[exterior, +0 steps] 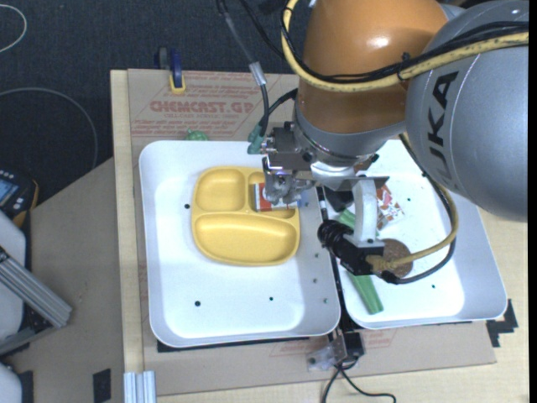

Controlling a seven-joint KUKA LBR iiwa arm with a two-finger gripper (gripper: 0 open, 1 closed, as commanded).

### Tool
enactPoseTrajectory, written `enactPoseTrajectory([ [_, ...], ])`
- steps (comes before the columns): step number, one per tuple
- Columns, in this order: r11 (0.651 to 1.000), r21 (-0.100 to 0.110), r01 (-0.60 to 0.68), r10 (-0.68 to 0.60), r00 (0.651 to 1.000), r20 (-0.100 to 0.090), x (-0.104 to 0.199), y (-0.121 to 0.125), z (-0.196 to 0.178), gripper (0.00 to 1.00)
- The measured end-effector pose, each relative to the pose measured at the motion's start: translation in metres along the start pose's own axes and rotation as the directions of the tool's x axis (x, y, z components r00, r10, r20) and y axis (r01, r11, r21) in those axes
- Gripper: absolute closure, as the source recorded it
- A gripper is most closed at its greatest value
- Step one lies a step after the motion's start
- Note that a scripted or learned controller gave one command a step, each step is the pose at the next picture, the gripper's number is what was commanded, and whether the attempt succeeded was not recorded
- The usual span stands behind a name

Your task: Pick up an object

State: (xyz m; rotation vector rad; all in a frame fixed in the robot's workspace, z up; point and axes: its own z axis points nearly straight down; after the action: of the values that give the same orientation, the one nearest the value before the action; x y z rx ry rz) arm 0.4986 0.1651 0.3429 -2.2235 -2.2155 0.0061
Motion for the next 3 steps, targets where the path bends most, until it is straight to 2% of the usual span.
enactPoseTrajectory([
  [1,1.0,-0.008,0.007,-0.007,1.0,-0.002,0.059,0.038,0.008,1.0],
  [2,1.0,0.0,0.001,-0.001,1.0,0.0,0.009,0.002,0.002,1.0],
  [3,1.0,-0.002,0.006,-0.006,1.0,-0.001,0.026,-0.021,-0.009,1.0],
])
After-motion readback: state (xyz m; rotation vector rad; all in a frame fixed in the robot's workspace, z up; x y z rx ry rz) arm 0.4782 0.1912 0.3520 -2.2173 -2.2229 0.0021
